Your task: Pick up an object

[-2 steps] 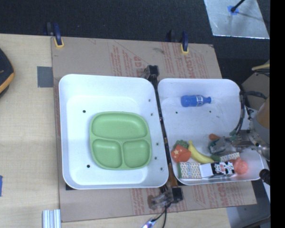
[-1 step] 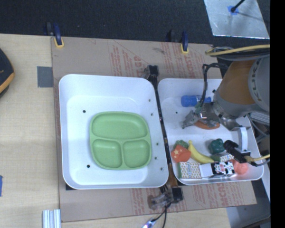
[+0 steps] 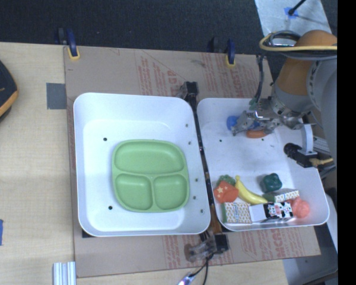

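- Reaching in from the right, the arm [image 3: 296,76] holds its gripper [image 3: 253,122] low over the far part of the right bin [image 3: 249,159].
- Whether the gripper is open or closed cannot be told; the tip is small and blurred.
- Just beside the gripper lie a blue piece [image 3: 232,122] on its left and an orange piece [image 3: 256,133] on its near side. Whether either touches the gripper is unclear.
- At the near end of that bin lies a cluster: a tomato [image 3: 226,190], a banana [image 3: 251,193], a green toy [image 3: 271,181], a box [image 3: 237,212], a patterned carton [image 3: 281,208] and a pink toy [image 3: 301,207].
- The left bin [image 3: 95,159] holds a green tray [image 3: 149,175] with three compartments.
- Judging by looks, the orange piece is a small, light, smooth plastic toy, likely stiff and a little slippery. A pinch across its short width would suit it best.
- The blue piece sits close, so the fingers risk nudging it.
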You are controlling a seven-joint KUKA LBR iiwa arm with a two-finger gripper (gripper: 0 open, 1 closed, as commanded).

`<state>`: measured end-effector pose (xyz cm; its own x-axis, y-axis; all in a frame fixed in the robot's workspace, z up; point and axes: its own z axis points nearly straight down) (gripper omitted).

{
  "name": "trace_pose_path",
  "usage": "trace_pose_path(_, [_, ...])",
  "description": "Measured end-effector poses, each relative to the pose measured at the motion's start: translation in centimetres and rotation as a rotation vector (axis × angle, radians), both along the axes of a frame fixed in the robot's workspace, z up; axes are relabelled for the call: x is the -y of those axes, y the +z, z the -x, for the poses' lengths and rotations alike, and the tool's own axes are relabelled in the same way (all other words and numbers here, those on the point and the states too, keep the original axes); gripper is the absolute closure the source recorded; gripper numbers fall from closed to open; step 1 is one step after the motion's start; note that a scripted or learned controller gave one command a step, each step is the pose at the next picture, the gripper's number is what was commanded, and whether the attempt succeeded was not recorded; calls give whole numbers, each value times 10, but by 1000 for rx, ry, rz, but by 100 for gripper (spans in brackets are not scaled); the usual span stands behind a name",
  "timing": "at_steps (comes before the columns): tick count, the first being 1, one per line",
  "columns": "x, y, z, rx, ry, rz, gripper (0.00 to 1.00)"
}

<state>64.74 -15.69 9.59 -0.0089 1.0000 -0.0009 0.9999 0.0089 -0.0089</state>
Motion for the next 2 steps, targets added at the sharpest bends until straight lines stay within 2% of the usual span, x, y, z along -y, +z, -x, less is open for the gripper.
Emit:
trace_pose_path(1, [44,-4,87,5,-5,0,0])
trace_pose_path(2, [55,-4,162,8,-5,1,0])
